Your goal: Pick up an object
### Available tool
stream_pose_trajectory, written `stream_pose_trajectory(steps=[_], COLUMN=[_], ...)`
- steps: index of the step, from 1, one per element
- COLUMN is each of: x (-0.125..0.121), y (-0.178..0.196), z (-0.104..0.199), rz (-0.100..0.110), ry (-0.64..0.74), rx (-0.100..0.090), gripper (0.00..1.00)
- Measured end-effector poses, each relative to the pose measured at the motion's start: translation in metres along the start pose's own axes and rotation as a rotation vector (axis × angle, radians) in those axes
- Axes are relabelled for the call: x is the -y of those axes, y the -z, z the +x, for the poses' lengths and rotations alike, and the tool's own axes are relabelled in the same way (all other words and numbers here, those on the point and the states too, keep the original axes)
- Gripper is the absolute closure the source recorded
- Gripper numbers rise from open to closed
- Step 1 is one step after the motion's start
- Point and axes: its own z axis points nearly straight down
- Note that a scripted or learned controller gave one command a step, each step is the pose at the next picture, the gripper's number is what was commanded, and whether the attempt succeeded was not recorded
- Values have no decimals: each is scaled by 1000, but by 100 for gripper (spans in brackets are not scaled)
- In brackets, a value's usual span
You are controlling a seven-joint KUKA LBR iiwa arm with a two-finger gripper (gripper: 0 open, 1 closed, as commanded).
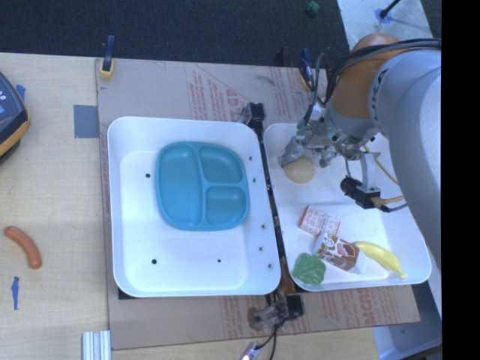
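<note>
Right bin [409, 235] as landmark. End effector [306, 153] sits low over its far-left corner, right above a pale round object [300, 172], partly covered by the metalwork; contact unclear. Whether it is apart or together, cannot tell: clutter and cables mask it. Toward the bin's near edge: red-white packet [319, 220], brown packet [340, 253], banana [379, 257], green lump [309, 268]. Left of it, second bin [135, 272] with blue tray [202, 185]. Sausage [24, 246] far left on desk [52, 193].

I see bright, even light from overhead. Both white bins [124, 201] glare nearly featureless, with soft, short shadows under the arm [397, 96]. Focus is slightly soft overall, and the dark floor [187, 13] at the top shows little detail.
</note>
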Motion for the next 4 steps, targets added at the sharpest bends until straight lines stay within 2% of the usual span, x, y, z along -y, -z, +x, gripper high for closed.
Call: stream_pose_trajectory(steps=[3,4], x=[0,0], y=[0,0], z=[-6,1], rz=[-1,2], ry=[-4,-2], rx=[0,-1], gripper=[0,0])
